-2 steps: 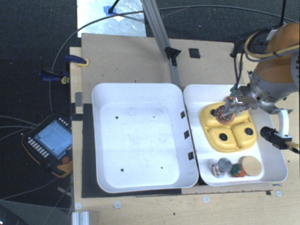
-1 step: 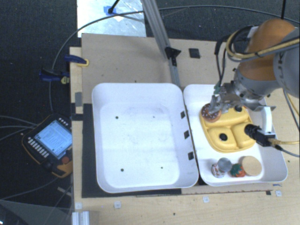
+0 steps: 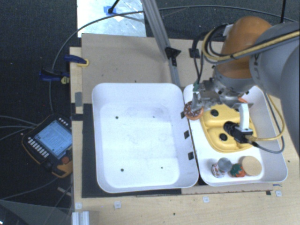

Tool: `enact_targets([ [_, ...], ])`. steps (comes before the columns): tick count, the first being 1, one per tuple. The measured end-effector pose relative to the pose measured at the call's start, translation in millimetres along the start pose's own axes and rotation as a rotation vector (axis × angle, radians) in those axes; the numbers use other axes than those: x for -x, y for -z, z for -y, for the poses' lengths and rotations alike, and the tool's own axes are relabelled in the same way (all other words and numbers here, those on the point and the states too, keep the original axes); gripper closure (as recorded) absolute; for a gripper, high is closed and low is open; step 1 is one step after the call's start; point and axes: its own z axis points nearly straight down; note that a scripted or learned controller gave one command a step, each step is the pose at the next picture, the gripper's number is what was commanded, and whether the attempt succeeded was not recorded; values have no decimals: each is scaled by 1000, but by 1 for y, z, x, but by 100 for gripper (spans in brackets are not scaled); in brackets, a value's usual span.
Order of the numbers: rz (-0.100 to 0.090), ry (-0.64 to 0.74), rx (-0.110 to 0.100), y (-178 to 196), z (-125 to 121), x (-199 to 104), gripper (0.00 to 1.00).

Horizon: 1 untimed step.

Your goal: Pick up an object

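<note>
My gripper point(image 3: 195, 101) hangs low over the left edge of the right bin point(image 3: 276, 170), next to the wall between the two bins. Directly below it lies a small brown ring-shaped object point(image 3: 191, 111); whether the gripper touches it I cannot make out. A large yellow moulded object point(image 3: 220, 134) with dark holes fills the middle of that bin. Along the bin's front lie a small grey-and-white item point(image 3: 220, 167), a red-and-green piece point(image 3: 237, 171) and a tan round disc point(image 3: 251, 165).
The left bin point(image 3: 96, 125) stands beside the right one. A slanted metal pole point(image 3: 157, 27) comes down to the bench's back edge. Blue clamps point(image 3: 72, 59) grip the bench's left side. A teach pendant point(image 3: 49, 142) lies on the floor at the left.
</note>
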Motion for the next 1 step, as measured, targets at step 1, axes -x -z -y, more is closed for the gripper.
enact_targets([
  [1, -1, 0, 0, -8, -17, -50, 100],
])
